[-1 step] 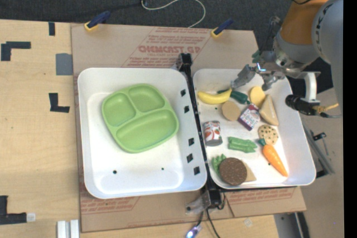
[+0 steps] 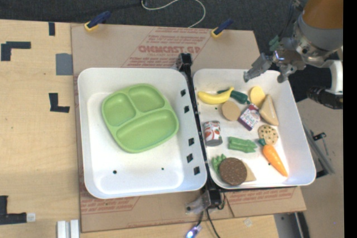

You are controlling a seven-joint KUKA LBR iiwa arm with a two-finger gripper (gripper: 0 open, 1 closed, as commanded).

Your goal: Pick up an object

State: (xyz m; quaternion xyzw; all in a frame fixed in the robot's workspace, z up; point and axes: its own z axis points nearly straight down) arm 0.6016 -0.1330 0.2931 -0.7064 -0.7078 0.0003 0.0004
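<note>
Currently, camera view: the tool (image 2: 266, 68) hangs over the far edge of the right bin (image 2: 298, 120), fingers spread, nothing between them. Landmark taken as the banana (image 2: 211, 96). Likeliest target is the banana itself, lying in the far part of the right bin, just beside the tool's reach. It is yellow, curved, dark at one tip, apparently a toy.

Judgement: light, rigid plastic, smooth and somewhat slippery; best taken across the narrow middle of the curve, fingers closing on its two long sides.

Near side of the banana: a small can (image 2: 212, 132). Right of the banana: a green piece (image 2: 239, 96), a yellow lemon-like piece (image 2: 256, 95), a purple packet (image 2: 249, 116). Further toward the near edge: a carrot (image 2: 274, 159) and a brown patty (image 2: 232, 171). Left of the banana, in the left bin (image 2: 89, 136), a green divided plate (image 2: 139, 117).
</note>
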